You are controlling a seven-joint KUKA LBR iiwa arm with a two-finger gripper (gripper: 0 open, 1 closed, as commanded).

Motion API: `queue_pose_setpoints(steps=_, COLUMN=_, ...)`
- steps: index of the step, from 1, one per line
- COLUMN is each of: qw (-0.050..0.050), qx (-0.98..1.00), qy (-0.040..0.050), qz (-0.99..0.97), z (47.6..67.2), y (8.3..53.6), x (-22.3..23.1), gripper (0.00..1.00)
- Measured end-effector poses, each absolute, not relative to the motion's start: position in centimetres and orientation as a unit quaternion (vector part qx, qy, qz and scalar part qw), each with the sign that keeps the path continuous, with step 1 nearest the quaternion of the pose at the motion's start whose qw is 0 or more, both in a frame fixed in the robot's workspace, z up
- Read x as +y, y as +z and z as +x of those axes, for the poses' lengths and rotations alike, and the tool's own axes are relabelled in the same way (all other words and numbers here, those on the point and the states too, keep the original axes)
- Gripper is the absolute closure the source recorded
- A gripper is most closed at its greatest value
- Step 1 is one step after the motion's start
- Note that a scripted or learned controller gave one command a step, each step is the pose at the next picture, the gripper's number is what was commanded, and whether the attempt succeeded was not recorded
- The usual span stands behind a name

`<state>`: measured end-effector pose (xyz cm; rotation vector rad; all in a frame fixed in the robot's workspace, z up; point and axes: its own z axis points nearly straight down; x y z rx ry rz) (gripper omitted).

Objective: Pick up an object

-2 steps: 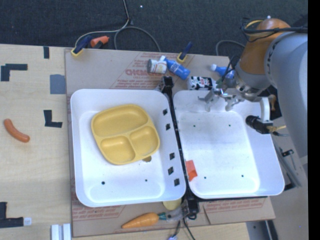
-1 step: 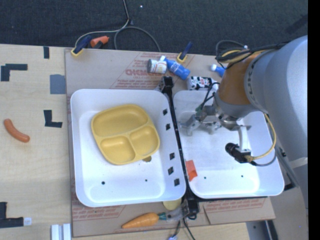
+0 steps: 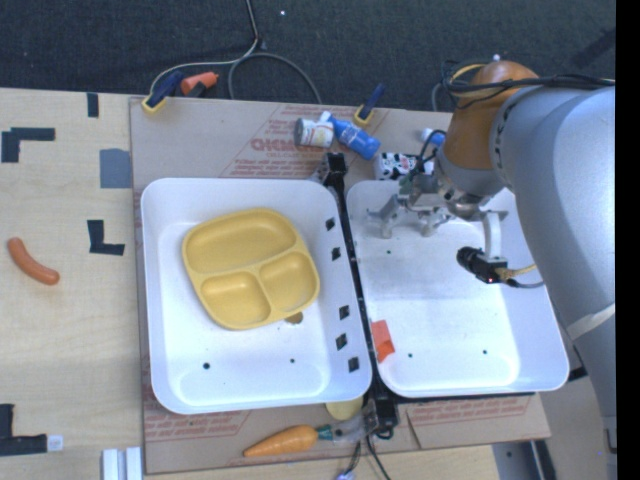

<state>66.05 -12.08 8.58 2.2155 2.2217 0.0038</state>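
My gripper [image 3: 405, 218] hangs over the far part of the right bin [image 3: 450, 368], close to its back wall. Its two grey fingers [image 3: 382, 218] stand spread apart and open, with nothing between them. A yellow divided plate [image 3: 250, 266] lies in the left bin [image 3: 170, 368], and a small brown bit [image 3: 293, 318] peeks out at its near edge. A small orange piece [image 3: 382, 340] rests at the right bin's left wall. The grey arm covers the right bin's far right corner.
Behind the bins lie a blue-and-white bottle [image 3: 337, 133] and a black-and-white item [image 3: 400, 165]. A toy carrot [image 3: 285, 440] lies in front of the bins, and a sausage [image 3: 32, 261] on the table at far left. A clamp [image 3: 180, 86] grips the board's back edge.
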Motion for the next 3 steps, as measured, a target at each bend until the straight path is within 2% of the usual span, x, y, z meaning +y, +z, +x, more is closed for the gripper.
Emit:
queue_pose_setpoints(steps=1, qw=0.001, qx=0.708, qy=0.0004, qz=0.706, z=66.9, y=8.5, x=-9.3, gripper=0.00)
queue_pose_setpoints(steps=2, qw=0.001, qx=0.708, qy=-0.0002, qz=0.706, z=66.9, y=9.6, x=-9.4, gripper=1.00)
queue_pose_setpoints(steps=3, qw=0.001, qx=0.708, qy=-0.0006, qz=0.706, z=66.9, y=9.5, x=-9.4, gripper=0.00)
